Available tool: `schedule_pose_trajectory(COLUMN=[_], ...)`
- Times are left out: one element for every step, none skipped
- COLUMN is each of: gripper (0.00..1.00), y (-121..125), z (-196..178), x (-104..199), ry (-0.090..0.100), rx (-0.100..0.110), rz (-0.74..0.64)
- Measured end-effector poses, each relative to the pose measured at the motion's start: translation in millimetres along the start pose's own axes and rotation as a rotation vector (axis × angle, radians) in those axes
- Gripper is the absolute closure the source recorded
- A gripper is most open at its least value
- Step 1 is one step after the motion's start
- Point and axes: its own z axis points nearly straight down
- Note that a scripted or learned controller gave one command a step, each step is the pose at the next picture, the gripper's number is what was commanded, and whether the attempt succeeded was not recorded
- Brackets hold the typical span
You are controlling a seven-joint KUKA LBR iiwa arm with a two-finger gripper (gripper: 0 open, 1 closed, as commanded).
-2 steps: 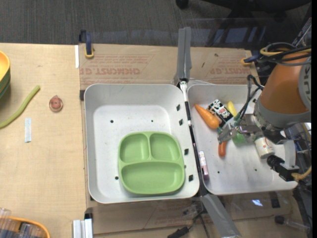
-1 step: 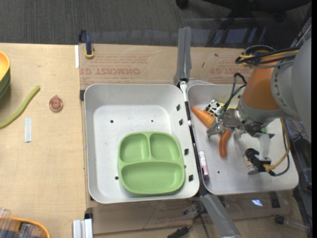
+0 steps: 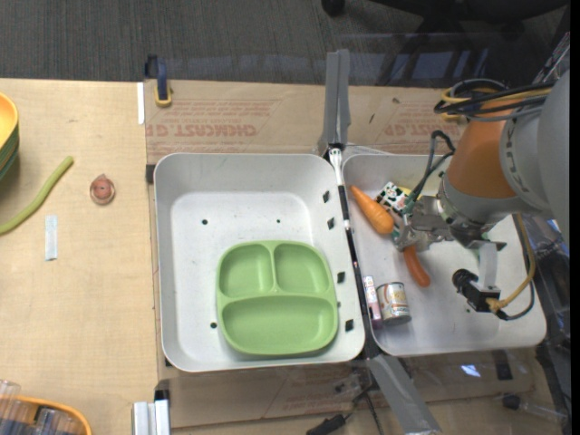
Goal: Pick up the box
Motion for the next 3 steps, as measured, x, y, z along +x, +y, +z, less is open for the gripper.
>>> schedule_pose_trajectory(gripper=[1.00, 1.00, 1.00], y=[25.0, 41.1, 64.1], z=[-81.8, -132.1, -140.6], x=[-31.2, -47.9, -17.1], ry=[0.000, 0.000, -0.002], rx=[-0.004, -0.005, -0.006], rz=[-0.053, -0.126, -0.283])
